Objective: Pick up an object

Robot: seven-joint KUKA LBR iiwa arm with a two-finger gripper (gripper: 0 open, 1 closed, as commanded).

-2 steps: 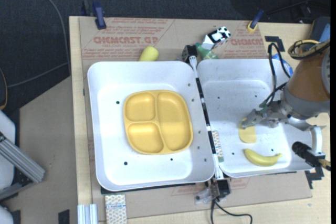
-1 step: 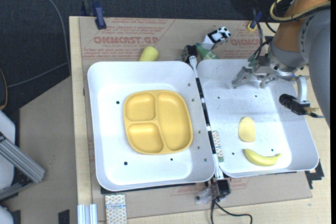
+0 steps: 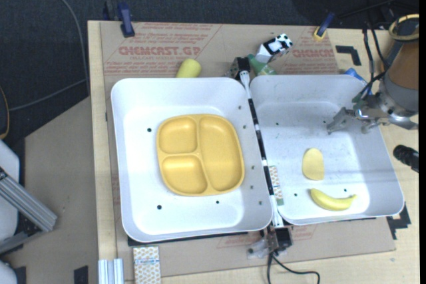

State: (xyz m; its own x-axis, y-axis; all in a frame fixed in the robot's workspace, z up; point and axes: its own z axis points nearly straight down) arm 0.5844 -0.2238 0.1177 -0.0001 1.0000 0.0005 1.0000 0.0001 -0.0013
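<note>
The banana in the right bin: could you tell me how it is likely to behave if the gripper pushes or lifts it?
The banana lies on its curved side on the bin floor, so a push would probably spin it. Its smooth, narrow body may slip between closing fingers. It looks small, likely light to lift.

A yellow block [image 3: 189,68] and black-and-white toy [image 3: 275,46] lie behind the bins [image 3: 126,143].

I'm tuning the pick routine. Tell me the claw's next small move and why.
Probably shift the claw toward the near side of the right bin, over the pale yellow piece. The claw sits above bare bin floor, while that piece and the banana lie nearer the front.
</note>
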